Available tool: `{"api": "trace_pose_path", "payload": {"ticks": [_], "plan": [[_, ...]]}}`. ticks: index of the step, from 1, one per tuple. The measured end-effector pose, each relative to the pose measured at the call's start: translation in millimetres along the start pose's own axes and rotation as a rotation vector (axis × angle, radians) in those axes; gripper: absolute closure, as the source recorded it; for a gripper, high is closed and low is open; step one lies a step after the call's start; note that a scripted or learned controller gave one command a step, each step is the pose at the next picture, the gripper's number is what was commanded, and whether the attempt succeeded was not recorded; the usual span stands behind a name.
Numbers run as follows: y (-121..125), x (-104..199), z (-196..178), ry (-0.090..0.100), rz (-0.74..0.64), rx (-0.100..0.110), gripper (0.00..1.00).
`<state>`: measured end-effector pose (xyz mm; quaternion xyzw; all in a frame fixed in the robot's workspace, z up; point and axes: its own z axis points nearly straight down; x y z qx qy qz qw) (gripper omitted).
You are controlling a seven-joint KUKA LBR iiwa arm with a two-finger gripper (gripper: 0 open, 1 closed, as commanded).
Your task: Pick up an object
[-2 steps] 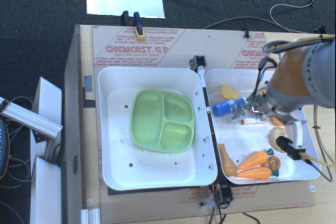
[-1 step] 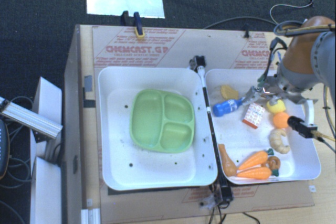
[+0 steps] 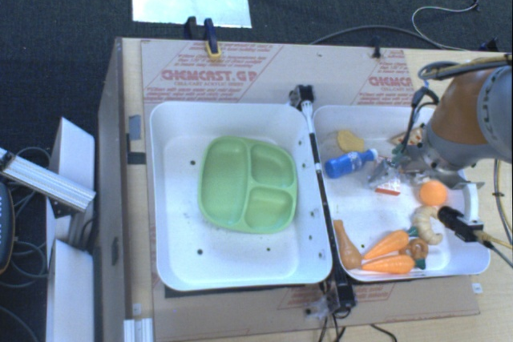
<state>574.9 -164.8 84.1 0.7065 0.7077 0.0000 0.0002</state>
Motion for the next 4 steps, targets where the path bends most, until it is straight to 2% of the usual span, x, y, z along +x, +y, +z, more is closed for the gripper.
{"api": "trace_pose_path", "payload": {"ticks": [1, 2, 3, 4], "plan": [[47, -43, -46, -0.002, -0.002, -0.005, 0.0], [94, -20, 0, 0.0, -0.003, -0.002, 0.0], [93, -22, -13, -0.001, -0.006, 0.007, 1.0], [68, 9, -129, -0.001, -0.004, -0.006, 1.0]]}}
